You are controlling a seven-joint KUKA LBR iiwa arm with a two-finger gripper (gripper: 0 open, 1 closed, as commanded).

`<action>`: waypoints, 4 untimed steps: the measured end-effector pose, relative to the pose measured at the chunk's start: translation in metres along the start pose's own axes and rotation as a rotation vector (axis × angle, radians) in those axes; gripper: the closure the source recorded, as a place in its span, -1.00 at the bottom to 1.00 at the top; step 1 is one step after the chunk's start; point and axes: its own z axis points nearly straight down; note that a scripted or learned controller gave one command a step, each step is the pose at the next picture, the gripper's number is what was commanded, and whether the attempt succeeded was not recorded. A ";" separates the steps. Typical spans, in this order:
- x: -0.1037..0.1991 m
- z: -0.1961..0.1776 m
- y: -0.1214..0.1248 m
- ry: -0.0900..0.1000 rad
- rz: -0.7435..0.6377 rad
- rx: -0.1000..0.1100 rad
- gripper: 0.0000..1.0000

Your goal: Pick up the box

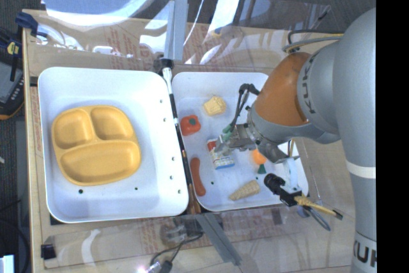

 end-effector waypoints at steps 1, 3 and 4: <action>0.000 0.000 0.000 -0.001 -0.002 0.000 -1.00; -0.006 0.019 0.018 0.000 -0.091 -0.009 1.00; -0.006 0.019 0.018 -0.001 -0.091 -0.009 -1.00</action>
